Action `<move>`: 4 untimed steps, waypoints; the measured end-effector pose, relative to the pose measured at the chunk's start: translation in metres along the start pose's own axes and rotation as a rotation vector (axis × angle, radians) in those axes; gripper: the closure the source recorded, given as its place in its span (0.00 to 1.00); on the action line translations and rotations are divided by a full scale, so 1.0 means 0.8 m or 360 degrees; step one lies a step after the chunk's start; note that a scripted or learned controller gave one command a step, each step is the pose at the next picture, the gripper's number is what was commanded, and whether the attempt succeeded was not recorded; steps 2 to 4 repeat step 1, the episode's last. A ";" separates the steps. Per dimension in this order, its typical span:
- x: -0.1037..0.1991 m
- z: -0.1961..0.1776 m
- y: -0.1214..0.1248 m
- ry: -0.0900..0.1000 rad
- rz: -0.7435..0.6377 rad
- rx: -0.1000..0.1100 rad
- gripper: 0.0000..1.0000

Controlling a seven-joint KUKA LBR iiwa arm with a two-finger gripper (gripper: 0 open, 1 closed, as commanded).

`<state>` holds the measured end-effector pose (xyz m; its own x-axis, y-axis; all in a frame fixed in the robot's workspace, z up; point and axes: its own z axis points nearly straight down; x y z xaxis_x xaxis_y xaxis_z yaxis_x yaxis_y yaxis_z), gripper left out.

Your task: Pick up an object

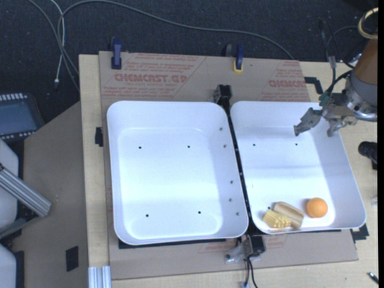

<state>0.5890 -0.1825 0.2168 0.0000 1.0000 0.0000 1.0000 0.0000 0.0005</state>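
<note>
The left bin (171,170) fills the centre-left of the frame and offers nothing to pick, so the step in hand belongs to the right bin (300,161), whose objects all sit along its lower edge. From left to right these are a small yellow corn cob (276,220), a tan bread-like piece (289,212) touching it just above and to the right, and an orange ball (317,207) a little apart from both. The gripper (318,122) hovers at the upper right of that bin, well apart from the objects, with its fingers spread and nothing between them. A good pick likely calls for travelling toward the lower edge of the frame before descending. The ball looks the cleanest target since it stands alone, though it may roll, and the bin wall close by leaves little room for the fingers.
</note>
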 end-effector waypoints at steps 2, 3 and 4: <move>0.048 0.045 -0.077 0.0003 -0.0002 0.0008 0.00; 0.048 0.045 -0.077 0.0003 -0.0002 0.0008 0.00; 0.048 0.045 -0.077 0.0003 -0.0002 0.0008 0.00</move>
